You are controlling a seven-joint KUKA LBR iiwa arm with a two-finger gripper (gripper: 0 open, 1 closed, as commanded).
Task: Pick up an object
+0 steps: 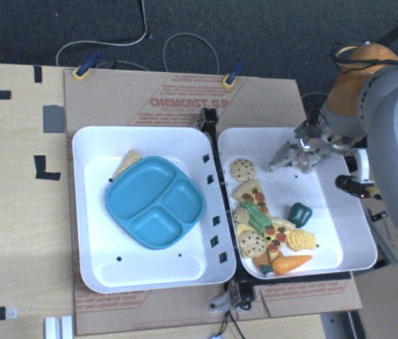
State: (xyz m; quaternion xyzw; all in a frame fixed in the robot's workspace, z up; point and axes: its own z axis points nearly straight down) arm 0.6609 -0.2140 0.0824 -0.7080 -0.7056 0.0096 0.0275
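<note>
In the right bin (340, 189), toy food lies piled along the left and front sides. There is a cookie (242, 168), a pizza slice (249, 192), a dark green pepper (300, 214), a corn cob (300, 241), a carrot (290, 263) and a second cookie (252, 244). My gripper (290, 164) hangs over the bin's back part, right of the first cookie and above the pepper. It is open, with nothing between its fingers.
The left bin (85, 189) holds a blue divided plate (156, 201) with a tan piece (128, 162) poking out from under its back left edge. A black divider (216, 189) runs between the bins. Cables (142, 34) lie behind the bench.
</note>
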